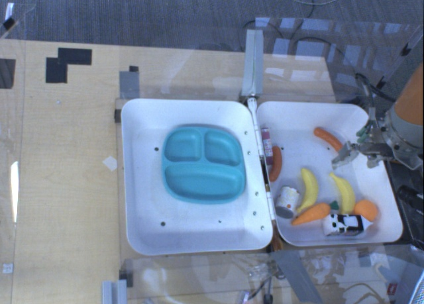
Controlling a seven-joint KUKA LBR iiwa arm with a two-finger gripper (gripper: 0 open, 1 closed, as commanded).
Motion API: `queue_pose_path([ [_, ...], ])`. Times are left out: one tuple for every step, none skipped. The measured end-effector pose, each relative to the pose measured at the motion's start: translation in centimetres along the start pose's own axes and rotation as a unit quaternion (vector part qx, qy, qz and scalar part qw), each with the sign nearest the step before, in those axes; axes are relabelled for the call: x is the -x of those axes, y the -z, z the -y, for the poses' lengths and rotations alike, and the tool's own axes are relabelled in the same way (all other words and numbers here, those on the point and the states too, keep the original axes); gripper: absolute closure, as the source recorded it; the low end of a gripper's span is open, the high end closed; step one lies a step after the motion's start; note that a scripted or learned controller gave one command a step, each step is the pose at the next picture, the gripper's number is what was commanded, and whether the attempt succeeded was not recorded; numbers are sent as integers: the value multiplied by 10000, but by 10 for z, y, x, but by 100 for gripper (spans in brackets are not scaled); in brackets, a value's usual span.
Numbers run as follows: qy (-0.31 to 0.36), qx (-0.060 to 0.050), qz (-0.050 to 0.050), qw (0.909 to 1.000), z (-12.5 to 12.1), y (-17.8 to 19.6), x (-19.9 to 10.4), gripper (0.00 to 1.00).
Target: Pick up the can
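Observation:
The can (pixel 287 201) is a small white cylinder with a grey end. It lies on its side in the right bin (pixel 298 120) near the front left, between a brown sausage (pixel 275 163) and a carrot (pixel 311 214). My gripper (pixel 346 155) hangs over the right side of that bin, above and to the right of the can and well apart from it. It is just above a banana (pixel 343 192) and beside an orange-red sausage (pixel 328 138). Nothing can be seen held in it.
A second banana (pixel 308 189), an orange (pixel 366 210) and a black-and-white item (pixel 344 224) crowd the right bin's front. A slim dark red item (pixel 266 142) lies along its left wall. The left bin (pixel 142 183) holds a blue divided plate (pixel 204 165).

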State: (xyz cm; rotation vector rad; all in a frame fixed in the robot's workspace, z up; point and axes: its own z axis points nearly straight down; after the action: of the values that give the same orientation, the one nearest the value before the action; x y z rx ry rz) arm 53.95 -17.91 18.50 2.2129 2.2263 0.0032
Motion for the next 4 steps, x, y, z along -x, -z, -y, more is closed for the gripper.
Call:
queue_pose_path([
  [-2845, 151, -10, 9586, 5, -87, -48, 0],
  [-3261, 70, 4, 9453, -102, -93, -9, 0],
  [-3314, -64, -8, 9435, -128, -95, 13, 0],
  [-3315, -61, -5, 9435, -128, -95, 13, 0],
])
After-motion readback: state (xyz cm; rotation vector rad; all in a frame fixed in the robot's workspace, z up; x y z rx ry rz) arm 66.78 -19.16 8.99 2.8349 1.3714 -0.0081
